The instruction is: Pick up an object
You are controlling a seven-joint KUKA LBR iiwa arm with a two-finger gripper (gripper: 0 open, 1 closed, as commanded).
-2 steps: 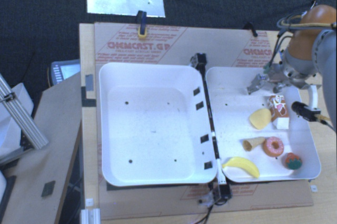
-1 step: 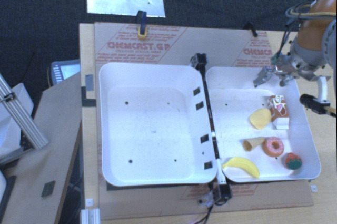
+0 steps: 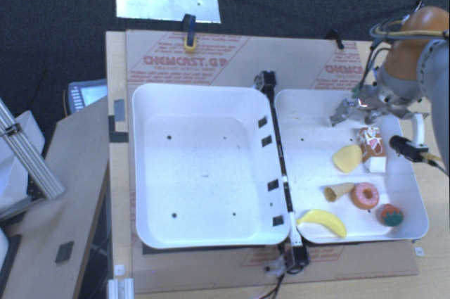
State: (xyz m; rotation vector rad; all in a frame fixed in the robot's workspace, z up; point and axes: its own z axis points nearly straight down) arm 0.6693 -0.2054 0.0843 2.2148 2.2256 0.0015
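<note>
Camera view, from biggest down: saw worktop (image 3: 118, 185) carrying left bin (image 3: 204, 150) and right bin (image 3: 309, 150) side by side. Found grey arm (image 3: 415, 55) reaching in at upper right, end effector (image 3: 351, 110) poised over right bin's upper part; could not tell whether apart or together. Noted candidates grouped at lower right: banana (image 3: 323, 222), doughnut (image 3: 365, 195), yellow wedge (image 3: 346, 158) nearest, just below end effector. Judged best: centre squarely over one lone item, descend straight, avoid bin wall and crowded neighbours, close only once astride it.
</note>
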